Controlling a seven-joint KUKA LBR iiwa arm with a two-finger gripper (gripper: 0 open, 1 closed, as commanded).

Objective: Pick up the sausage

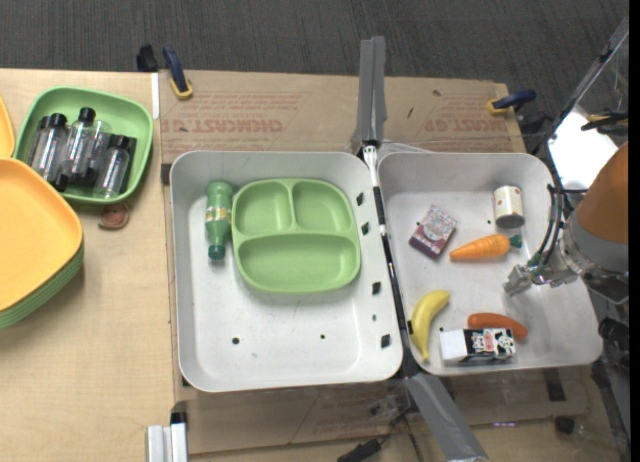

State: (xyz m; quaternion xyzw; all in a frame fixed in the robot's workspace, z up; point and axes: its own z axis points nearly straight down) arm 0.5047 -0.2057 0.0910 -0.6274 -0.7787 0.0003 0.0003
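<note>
The sausage is a short red-orange link lying flat near the front of the right bin, just behind a black-and-white carton. My gripper hangs at the bin's right side, a little behind and to the right of the sausage and apart from it. Nothing shows held in it. The grey arm with its orange band reaches in from the right edge.
The right bin also holds a banana, a carrot, a pink packet and a small can. The left bin holds a green divided plate and a green bottle. A green tray of bottles sits far left.
</note>
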